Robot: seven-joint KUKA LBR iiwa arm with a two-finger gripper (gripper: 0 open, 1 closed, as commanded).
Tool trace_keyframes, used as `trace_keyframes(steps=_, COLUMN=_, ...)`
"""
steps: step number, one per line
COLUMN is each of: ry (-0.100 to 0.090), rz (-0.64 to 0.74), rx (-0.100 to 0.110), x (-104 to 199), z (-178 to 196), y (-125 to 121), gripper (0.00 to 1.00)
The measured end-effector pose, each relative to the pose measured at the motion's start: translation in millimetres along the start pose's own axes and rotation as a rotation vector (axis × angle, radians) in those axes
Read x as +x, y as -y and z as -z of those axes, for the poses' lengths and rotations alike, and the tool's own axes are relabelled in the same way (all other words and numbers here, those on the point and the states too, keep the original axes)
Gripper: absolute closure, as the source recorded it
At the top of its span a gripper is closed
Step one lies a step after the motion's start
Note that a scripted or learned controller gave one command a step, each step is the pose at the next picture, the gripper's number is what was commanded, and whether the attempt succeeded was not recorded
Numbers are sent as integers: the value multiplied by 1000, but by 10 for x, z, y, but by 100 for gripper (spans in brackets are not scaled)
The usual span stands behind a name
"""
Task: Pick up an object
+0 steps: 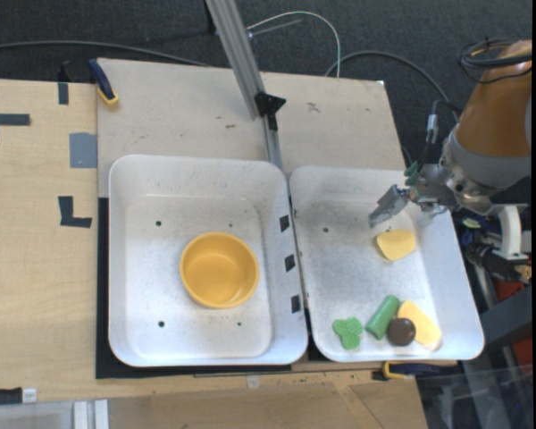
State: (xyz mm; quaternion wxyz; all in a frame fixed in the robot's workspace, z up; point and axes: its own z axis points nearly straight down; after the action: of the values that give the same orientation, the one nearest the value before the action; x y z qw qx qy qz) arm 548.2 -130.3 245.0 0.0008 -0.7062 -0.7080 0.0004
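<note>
Bowl [219, 269], yellow and upright, is sitting alone in the left bin [138, 186], well apart from the arm. In the right bin [339, 195] a small heap is lying at the near edge: a green leafy piece [347, 332], a green cylinder [382, 316], a dark brown ball [401, 331] and a yellow lump [422, 323], all touching or just beside one another. Farther back, toward the right wall, a pale yellow wedge [397, 244] is resting flat by itself. The gripper [389, 207] is hanging just beyond that wedge, angled down toward it; whether its fingers are spread or pressed together, I cannot tell. Nothing is showing between them, so the pick is looking not yet done: closing on a piece and lifting it are both remaining, and the wedge is seeming the likeliest target.
</note>
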Motion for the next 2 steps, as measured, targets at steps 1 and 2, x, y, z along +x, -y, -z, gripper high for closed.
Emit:
trace_keyframes(steps=1, ry=0, rz=0, rx=0, x=-1, z=0, y=0, gripper=0)
trace_keyframes(steps=2, ry=0, rz=-2, rx=6, x=-32, z=-622, y=64, gripper=0)
